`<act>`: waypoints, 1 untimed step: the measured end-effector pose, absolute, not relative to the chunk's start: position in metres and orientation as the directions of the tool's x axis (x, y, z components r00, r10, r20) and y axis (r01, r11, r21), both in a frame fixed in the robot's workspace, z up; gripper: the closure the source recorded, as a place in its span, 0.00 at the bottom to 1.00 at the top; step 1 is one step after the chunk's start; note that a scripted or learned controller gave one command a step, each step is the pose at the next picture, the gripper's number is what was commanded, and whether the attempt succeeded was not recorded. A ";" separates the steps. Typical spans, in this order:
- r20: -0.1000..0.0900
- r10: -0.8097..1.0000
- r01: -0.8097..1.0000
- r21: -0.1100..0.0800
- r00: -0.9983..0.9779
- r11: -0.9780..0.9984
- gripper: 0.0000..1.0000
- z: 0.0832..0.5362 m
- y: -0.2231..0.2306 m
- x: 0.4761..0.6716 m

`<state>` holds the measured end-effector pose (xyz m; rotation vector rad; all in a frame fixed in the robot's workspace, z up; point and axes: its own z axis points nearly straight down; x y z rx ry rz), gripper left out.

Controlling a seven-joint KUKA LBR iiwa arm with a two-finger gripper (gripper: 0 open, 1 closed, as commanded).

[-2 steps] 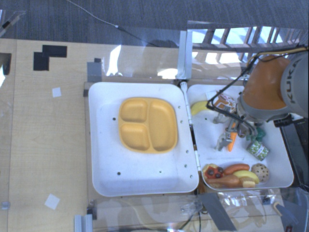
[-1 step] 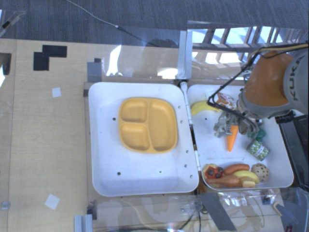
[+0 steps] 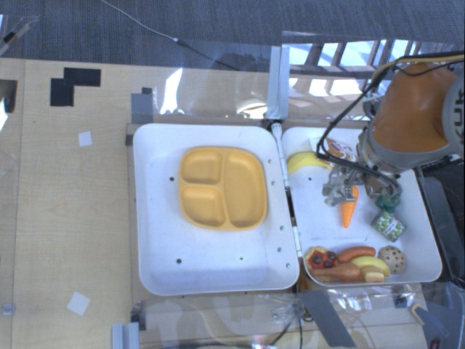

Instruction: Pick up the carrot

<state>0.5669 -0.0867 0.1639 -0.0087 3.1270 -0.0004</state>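
A robot arm's gripper (image 3: 347, 190) hangs over the middle of the right bin (image 3: 429, 257), its fingers' spread impossible to tell, with the carrot (image 3: 349, 211) just beneath, long axis running toward the bin's front edge.

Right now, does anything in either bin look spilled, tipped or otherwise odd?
Nothing stands out. The yellow divided plate lies flat in the left bin. In the right bin the carrot lies beneath the gripper, with toy foods grouped along the near edge.
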 end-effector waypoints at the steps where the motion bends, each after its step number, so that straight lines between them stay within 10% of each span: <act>1: -0.012 -0.283 -0.283 -0.004 -0.959 0.959 1.00 0.200 -0.076 0.555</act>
